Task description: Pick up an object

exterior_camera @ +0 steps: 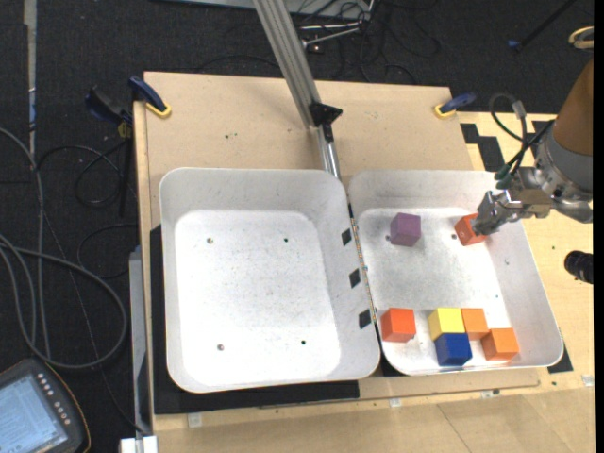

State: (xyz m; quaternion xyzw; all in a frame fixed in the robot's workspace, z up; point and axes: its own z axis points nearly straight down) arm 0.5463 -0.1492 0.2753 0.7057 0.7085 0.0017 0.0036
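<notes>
Two white bins side by side on the bench (245,121). Left bin (189,206) bare. Right bin (528,281): purple cube (405,228) near far edge; orange (398,324), yellow (446,322), blue (453,348) and further orange cubes along near edge. Gripper (491,217) over far right edge, touching red-orange block (468,230); finger state impossible to tell. No readable writing.

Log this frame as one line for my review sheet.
gripper: at red-orange block, right bin's far right | grasp: unconfirmed | purple block: loose | near edge: five blocks clustered
</notes>
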